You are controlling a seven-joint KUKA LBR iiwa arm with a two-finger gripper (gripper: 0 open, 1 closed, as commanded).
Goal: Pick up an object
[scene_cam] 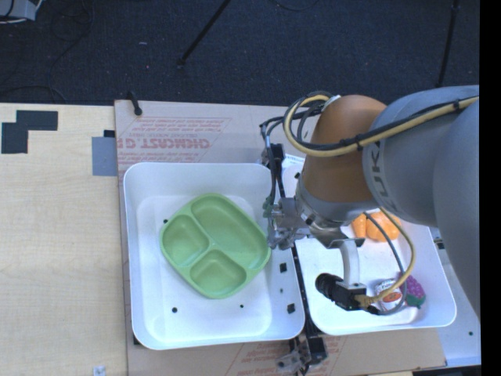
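The gripper point(274, 229) is hanging low over the strip where the two bins meet, right beside the right-hand edge of the green plate point(215, 245), and from where I am standing I cannot tell whether it is released, clenched or grasping anything, because the wrist and its cables are crowding it. The plate, a divided one with three hollows, is lying flat and a little askew in the left bin point(149, 319). Behind the gripper the arm point(391, 171) is looming in from the right, its orange band bulging over the right bin point(438, 312) and covering much of it. Peeking out under the arm, an orange object point(368, 227) is sitting near the middle of that bin, and a small purple object point(413, 291) is lying toward the near right corner beside a little red and white thing I cannot name. A black part of the rig is lying across the near side of the same bin. The plate is looking like the likeliest thing to be picked, since it is the nearest to the gripper. What is worrying me is that its rim is thin and smooth, so a pinch on the edge could slide off or only nudge it sideways; coming down this close to the bin walls, the gripper could also strike the white rim instead.
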